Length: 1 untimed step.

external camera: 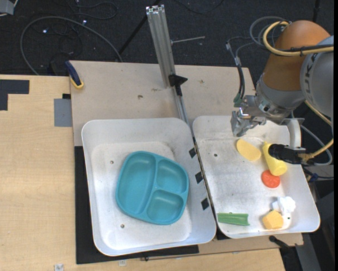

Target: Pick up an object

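My gripper (pixel 242 124) hangs over the far end of the right bin (pixel 231 179), just above a pale yellow oval object (pixel 248 149). Nothing shows between its fingers. To the right of that oval lie a yellow cone-like piece (pixel 275 161) and a small red-orange ball (pixel 271 179). Near the bin's front edge rest a flat green piece (pixel 233 219), an orange-yellow block (pixel 273 220) and a small white object (pixel 286 203).
The left bin (pixel 101 145) holds a teal divided plate (pixel 152 187). An upright aluminium post (pixel 162 44) rises behind the bins. Black clips (pixel 198 176) sit along the seam between both bins. Cables trail over the dark floor at the back.
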### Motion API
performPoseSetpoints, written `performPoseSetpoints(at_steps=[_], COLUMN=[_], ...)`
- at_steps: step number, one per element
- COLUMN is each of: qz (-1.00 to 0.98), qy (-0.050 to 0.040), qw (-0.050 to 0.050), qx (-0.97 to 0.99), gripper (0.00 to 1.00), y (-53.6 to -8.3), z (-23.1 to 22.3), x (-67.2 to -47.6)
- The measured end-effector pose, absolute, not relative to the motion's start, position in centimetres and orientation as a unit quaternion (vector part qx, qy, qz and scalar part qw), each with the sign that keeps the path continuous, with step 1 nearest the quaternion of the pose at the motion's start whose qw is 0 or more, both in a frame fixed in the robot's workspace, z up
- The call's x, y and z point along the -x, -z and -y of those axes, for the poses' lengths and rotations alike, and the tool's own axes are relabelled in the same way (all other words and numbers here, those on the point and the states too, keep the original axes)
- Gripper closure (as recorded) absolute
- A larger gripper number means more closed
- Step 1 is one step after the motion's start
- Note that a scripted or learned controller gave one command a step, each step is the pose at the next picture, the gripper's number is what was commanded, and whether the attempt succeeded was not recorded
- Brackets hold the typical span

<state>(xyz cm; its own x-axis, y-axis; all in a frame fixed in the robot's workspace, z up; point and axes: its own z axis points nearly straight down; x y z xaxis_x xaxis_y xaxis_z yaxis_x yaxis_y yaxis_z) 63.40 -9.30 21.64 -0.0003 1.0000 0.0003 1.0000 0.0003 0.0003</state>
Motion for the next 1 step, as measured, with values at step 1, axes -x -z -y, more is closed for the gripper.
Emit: performPoseSetpoints(at_steps=[1], qz=[-0.709], qy=[0.0008], qw=[-0.002], qx=[-0.705], gripper=[1.0], y=[-21.19], z=[3.73], x=[-63.72])
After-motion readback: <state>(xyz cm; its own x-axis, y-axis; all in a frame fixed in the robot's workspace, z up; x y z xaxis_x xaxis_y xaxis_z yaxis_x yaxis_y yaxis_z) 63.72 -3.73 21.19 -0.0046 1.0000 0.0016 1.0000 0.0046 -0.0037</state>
